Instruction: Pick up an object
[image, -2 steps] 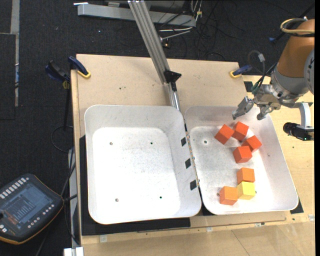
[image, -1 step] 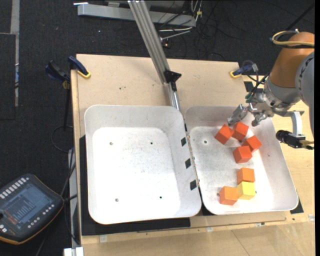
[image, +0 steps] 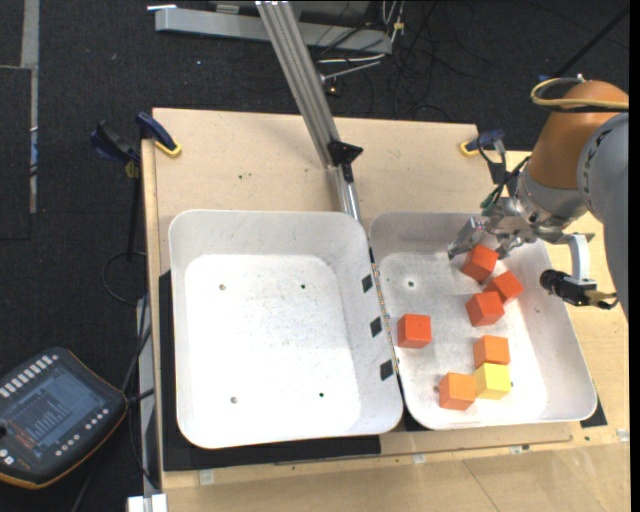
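A grey KUKA arm with an orange band reaches in from three o'clock over the right-hand bin (image: 560, 400), its gripper (image: 482, 243) hanging low at the bin's upper end, about one o'clock from the bin's middle. Directly beneath the tool, touching or nearly touching it on the five o'clock side, sits an orange cube (image: 480, 263), tilted on the bin's sloping wall; a second orange cube (image: 507, 286) lies just beside it, and a third (image: 485, 308) follows toward six o'clock. Whether the gripper is spread or clamped cannot be told, and no block is seen held in it. The nearest cube appears the likely target, and its crowding by the neighbouring block may complicate a clean grasp. Farther off rest another orange cube (image: 415, 330) at the bin's nine o'clock side, and a yellow cube (image: 494, 381) near the lower edge.
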